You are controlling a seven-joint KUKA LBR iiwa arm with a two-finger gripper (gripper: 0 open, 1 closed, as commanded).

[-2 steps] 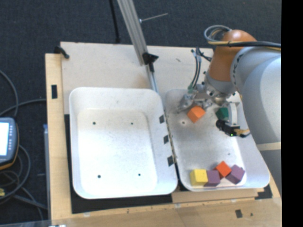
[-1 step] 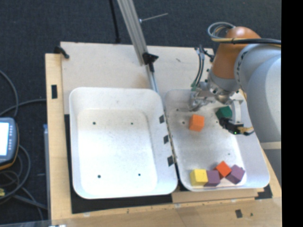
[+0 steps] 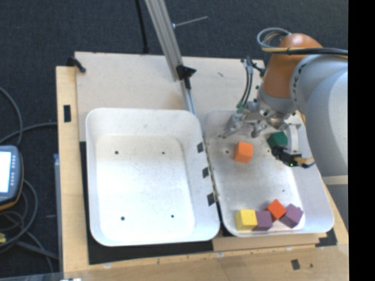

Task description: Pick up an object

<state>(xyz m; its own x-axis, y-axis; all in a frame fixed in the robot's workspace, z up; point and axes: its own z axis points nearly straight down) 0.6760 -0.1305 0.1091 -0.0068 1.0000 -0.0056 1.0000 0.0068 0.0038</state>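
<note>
1. Two white bins sit side by side on the bench (image 3: pixel 135 81), the left bin (image 3: pixel 143 122) and the right bin (image 3: pixel 304 186).
2. An orange cube (image 3: pixel 244 151) lies apart near the right bin's far end, just below the gripper (image 3: pixel 246 126); whether its fingers are spread or closed cannot be told.
3. A yellow block (image 3: pixel 246 218), two purple blocks (image 3: pixel 291 215) and an orange block (image 3: pixel 276 208) cluster at the near edge.
4. A green object (image 3: pixel 278 139) shows beside the wrist.

Bright, even overhead light, two shallow white plastic bins (image 3: pixel 146 122) nearly washed out, soft short shadows beside small coloured blocks (image 3: pixel 268 215), slightly soft, grainy focus, dark surrounding floor
</note>
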